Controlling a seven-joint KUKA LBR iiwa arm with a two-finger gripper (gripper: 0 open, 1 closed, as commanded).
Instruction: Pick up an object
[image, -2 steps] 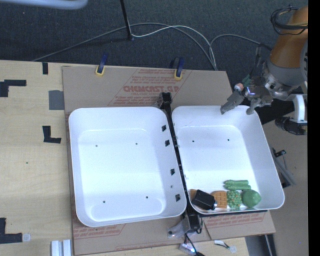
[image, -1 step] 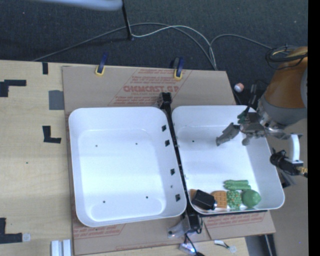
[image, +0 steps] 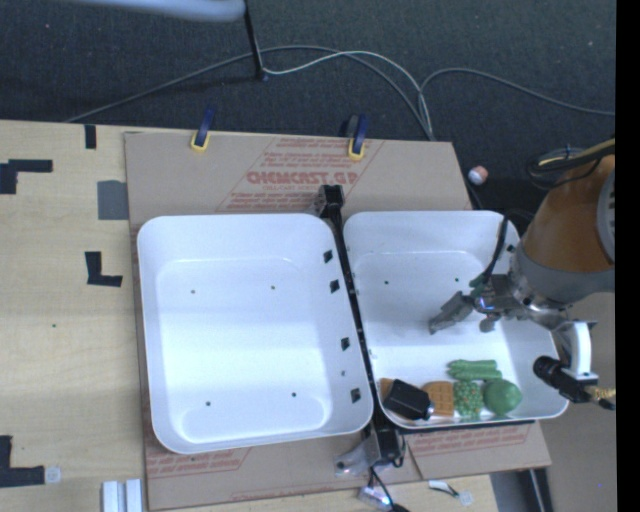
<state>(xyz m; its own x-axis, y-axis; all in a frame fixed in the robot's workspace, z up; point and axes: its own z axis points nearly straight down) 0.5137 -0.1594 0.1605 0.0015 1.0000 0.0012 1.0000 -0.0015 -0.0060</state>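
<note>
Your claw (image: 450, 315) hangs in the right bin (image: 420, 235) above the green objects (image: 478, 385) — whether it's spread, you can't tell.

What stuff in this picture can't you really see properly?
- Gripper in the camera view: small and blurry, so I cannot tell how it is set.
- Black object in the right bin: too small to identify.
- Orange item and green items: bunched together at the near wall, too blurred to name.
- Arm: cut off by the right edge.
</note>
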